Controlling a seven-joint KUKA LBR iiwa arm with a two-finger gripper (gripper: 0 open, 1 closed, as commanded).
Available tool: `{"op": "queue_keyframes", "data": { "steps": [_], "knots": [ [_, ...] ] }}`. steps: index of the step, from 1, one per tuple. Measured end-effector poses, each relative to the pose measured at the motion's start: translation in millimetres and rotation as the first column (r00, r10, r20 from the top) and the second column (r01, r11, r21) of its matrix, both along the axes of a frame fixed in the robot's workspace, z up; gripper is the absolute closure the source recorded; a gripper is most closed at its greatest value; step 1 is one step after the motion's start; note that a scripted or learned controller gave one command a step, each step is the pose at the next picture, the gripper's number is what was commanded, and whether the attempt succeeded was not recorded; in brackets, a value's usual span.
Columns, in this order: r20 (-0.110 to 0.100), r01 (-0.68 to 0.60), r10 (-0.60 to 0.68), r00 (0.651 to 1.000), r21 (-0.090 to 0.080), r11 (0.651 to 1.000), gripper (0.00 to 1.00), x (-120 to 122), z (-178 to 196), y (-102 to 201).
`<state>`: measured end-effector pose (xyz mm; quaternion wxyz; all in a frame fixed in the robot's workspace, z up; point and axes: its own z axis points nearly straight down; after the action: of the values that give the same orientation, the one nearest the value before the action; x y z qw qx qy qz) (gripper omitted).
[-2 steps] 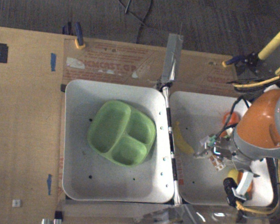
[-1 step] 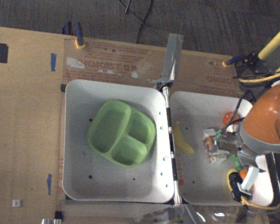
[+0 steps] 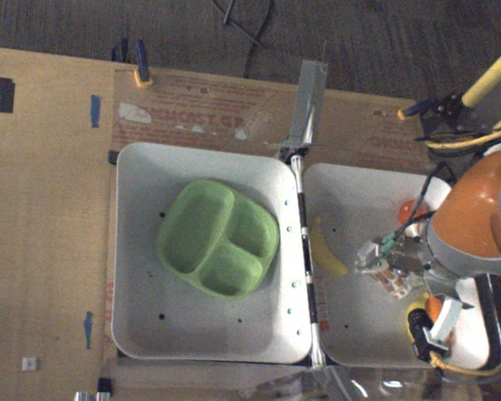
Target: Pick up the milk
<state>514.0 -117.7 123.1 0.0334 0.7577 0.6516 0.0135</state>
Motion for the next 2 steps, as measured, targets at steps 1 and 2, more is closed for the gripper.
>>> {"op": "queue_keyframes", "data": {
  "steps": [1,2],
  "knots": [
    [0.005,0.004,-0.004,1.0,-0.006,1.0,1.0,0.7,10.9,-2.7],
    [0.004,0.004,-0.004,1.0,-0.006,1.0,0.0,0.5,10.6,-2.7]
  ]
}}
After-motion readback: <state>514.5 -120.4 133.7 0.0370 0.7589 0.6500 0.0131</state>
